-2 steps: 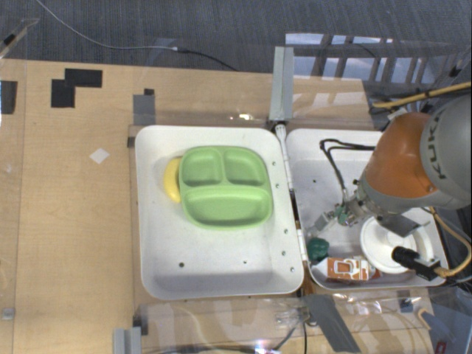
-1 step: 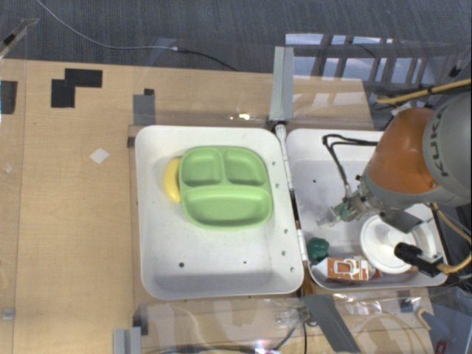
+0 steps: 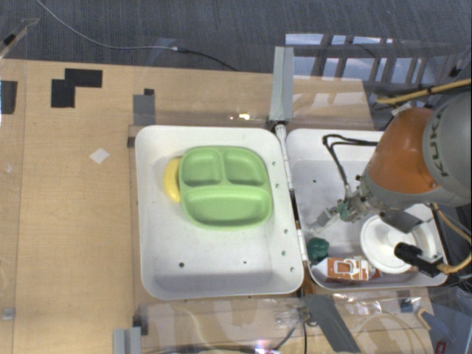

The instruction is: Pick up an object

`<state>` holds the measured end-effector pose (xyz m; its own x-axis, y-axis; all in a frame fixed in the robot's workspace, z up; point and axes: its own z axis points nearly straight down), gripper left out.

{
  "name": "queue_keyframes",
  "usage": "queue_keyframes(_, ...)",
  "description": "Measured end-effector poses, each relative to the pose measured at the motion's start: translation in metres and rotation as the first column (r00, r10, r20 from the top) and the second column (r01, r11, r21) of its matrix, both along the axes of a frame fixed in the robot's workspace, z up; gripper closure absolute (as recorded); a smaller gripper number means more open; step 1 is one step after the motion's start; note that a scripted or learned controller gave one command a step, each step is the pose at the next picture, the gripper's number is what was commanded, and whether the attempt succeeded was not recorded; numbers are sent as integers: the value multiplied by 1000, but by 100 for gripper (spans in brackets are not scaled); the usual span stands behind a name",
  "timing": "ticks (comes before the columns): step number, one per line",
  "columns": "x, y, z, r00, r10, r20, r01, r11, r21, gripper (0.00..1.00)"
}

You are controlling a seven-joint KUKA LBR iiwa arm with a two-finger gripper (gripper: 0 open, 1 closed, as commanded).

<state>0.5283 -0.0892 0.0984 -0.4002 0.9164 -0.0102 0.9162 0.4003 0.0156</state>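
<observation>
My tool (image 3: 341,212) hung over the right bin (image 3: 313,153), grip state unreadable; crowded carton (image 3: 349,270) and white dish (image 3: 383,245) risked a glancing miss.

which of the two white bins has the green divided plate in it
The left bin: the green divided plate lies in it, over a yellow object. The right bin holds the arm and small items.

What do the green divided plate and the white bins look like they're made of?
The green divided plate looks like molded plastic with a matte finish: uniform color, soft rounded compartment walls, only faint sheen. The left bin and right bin look like smooth white plastic or painted metal; the picture leaves that open.
</observation>
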Motion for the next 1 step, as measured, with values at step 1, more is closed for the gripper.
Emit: queue_keyframes(1, -14, 0, -10, 998, 69, -1, -69, 998, 1, 0)
